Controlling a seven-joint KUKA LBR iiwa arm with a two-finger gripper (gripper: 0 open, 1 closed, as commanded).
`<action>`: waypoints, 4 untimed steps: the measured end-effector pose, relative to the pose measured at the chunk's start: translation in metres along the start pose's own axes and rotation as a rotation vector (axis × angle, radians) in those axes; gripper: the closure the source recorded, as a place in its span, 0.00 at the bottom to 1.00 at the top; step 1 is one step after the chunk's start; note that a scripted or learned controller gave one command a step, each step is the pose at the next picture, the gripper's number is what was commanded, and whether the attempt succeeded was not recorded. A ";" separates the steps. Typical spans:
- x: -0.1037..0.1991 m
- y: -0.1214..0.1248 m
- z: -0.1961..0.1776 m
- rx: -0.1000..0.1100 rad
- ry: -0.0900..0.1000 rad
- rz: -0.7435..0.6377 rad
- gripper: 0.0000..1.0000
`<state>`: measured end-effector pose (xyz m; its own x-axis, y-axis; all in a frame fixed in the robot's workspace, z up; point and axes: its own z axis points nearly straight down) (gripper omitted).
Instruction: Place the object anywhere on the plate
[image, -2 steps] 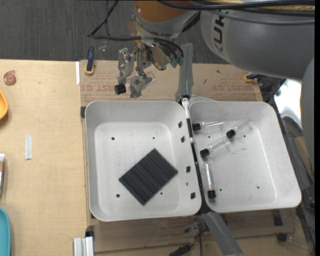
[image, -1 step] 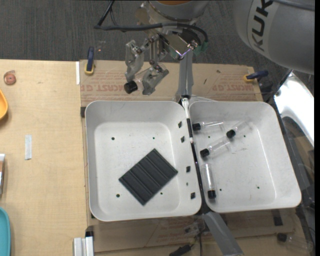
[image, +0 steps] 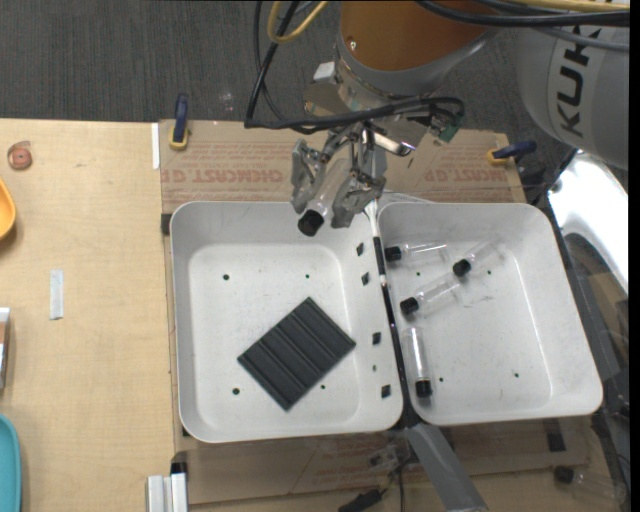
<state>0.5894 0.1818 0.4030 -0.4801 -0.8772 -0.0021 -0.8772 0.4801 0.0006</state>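
left bin (image: 200, 300): tube (image: 322, 206) tilted in hand (image: 335, 200)

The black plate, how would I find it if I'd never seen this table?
Look at the two white bins side by side and pick the left bin. The black plate lies flat on its floor, turned like a diamond. It is dark, square and ridged, unlike the clear tubes with black caps in the right bin.

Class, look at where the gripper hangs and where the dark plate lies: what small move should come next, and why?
Probably move the gripper forward and down toward the ribbed plate in the left bin. It appears to hold a black-capped tube above that bin's far edge, short of the plate.
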 end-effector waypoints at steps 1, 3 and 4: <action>0.086 0.008 -0.039 0.000 -0.001 -0.351 1.00; 0.026 0.022 0.064 0.000 -0.002 -0.667 1.00; 0.012 0.057 0.122 -0.003 -0.001 -0.777 1.00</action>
<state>0.5336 0.1985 0.2814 0.2722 -0.9622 -0.0039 -0.9622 -0.2723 0.0009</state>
